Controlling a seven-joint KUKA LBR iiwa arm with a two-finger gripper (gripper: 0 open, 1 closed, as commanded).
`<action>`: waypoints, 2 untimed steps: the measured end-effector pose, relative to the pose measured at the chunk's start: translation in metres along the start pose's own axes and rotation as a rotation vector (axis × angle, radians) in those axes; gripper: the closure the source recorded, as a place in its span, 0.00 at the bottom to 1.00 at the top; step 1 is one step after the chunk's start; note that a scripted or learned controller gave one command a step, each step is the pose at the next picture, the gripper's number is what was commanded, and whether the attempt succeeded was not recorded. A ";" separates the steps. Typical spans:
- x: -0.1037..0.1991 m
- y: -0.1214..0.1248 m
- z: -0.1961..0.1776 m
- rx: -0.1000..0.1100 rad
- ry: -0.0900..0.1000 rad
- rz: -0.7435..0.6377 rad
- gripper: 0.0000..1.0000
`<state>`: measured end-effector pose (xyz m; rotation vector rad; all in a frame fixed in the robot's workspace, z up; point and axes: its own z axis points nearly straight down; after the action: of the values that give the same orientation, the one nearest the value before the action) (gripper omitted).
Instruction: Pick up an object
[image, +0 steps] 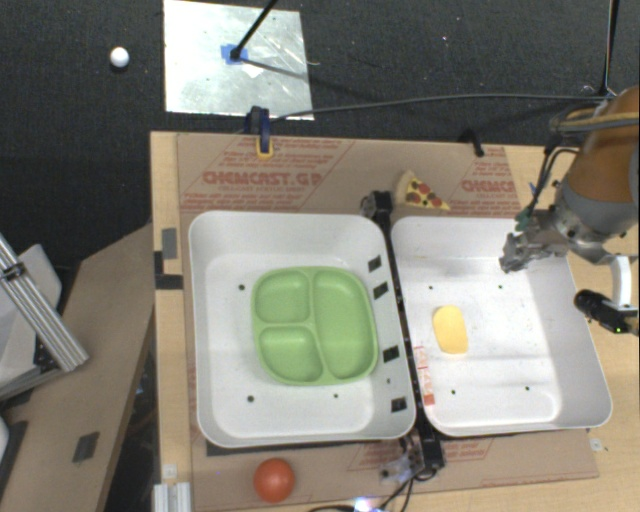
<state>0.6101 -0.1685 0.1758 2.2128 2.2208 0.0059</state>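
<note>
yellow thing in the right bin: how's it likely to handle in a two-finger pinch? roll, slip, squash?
The yellow object looks rounded and oblong, so it may roll or pivot if pushed off-centre. Its surface looks smooth, so it could slip from a pinch across the curve. It lies alone, away from the right bin's walls, so nothing would stop it sliding. Stiffness cannot be judged from here.

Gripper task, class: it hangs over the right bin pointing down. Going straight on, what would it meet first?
Most likely the bare floor of the right bin near its far edge. The gripper sits well clear of the yellow object, though depth is uncertain.
</note>
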 end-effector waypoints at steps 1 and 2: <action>-0.004 0.008 -0.047 0.000 0.000 -0.001 1.00; -0.005 0.011 -0.102 -0.001 0.000 -0.002 1.00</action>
<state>0.6200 -0.1729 0.2779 2.2103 2.2219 0.0068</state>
